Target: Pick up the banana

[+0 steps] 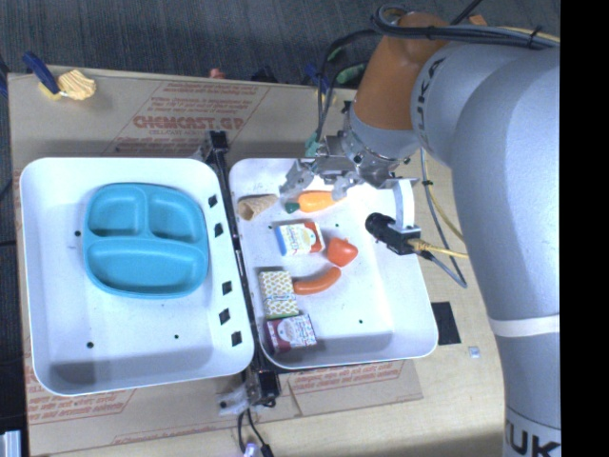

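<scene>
Red print on the brown cardboard sheet (190, 112) under the bins reads "CHEMCAST GP", and the grey arm (504, 160) bears the letters "KU" low on its side. We find the labels on the small cartons too fine to read.

The piece that best fits the banana (317, 200) is orange-yellow, long and slightly curved. It lies on its side near the middle of the far edge of the right white bin (409, 322). The gripper (328, 181) hangs right over it; we cannot tell how far open it is, nor whether it has hold of anything.

A tan, stubby piece (255, 206) sits near the far left corner. A white and blue carton (298, 239) touches a red rounded piece (341, 251) mid-bin. An orange-red sausage (317, 281), a checkered box (277, 291) and a maroon box (295, 332) run toward the near edge by the left wall. Bare floor shows along the right wall.

The left white bin (48, 284) holds a blue divided plate (147, 239).
</scene>
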### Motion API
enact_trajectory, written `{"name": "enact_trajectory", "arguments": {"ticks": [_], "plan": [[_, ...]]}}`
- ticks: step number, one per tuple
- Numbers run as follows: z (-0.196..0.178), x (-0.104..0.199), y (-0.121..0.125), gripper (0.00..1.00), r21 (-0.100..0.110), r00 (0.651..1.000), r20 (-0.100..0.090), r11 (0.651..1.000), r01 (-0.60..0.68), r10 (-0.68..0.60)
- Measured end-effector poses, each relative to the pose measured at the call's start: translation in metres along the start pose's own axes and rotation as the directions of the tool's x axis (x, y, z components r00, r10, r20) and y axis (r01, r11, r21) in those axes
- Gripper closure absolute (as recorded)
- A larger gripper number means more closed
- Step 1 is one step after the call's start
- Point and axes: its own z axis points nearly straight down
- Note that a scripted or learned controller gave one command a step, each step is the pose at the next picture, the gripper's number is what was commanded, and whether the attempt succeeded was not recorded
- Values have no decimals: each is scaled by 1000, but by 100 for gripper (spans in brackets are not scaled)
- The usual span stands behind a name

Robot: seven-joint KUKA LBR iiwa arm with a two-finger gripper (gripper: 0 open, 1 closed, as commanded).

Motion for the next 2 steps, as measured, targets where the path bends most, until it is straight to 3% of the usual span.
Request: {"name": "enact_trajectory", "arguments": {"ticks": [1,2], "plan": [[98,3,-45,0,-10,989,3,989,147,-147],[98,3,-66,0,-18,983,8,983,182,-181]]}}
